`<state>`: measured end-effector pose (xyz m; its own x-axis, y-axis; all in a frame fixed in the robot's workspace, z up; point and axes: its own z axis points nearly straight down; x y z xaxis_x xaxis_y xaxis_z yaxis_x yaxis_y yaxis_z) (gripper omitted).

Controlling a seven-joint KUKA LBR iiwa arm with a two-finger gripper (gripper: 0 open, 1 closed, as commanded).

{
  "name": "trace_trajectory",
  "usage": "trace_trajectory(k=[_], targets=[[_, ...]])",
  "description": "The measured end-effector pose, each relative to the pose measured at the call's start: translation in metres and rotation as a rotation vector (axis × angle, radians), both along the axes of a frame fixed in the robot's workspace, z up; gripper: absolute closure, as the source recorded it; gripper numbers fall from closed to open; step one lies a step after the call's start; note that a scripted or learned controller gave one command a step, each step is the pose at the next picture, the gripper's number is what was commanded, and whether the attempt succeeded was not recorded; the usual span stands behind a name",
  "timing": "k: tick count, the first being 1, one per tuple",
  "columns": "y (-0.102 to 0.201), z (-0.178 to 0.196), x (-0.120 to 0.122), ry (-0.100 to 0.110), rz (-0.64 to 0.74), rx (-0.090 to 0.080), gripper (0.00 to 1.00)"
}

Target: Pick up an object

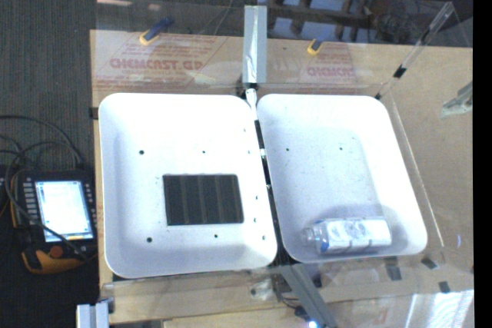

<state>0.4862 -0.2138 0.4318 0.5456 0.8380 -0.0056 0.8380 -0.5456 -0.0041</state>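
Note:
A clear plastic bottle with a white and blue label (347,234) lies on its side at the near edge of the right bin (330,127). A flat dark ribbed rectangular object (203,199) lies in the lower middle of the left bin (138,127).
A clear plastic screen (231,34) stands behind the bins, with a grey post (254,42) at their junction. A handheld pendant with a lit screen (60,211) lies on the floor at the left. Bare wooden bench (442,134) shows right of the right bin.

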Motion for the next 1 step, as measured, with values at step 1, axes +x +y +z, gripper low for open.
trace_trajectory(k=[1], targets=[[0.0033, 0.0000, 0.0004, 0.000, -0.063, 0.000, 0.00]])
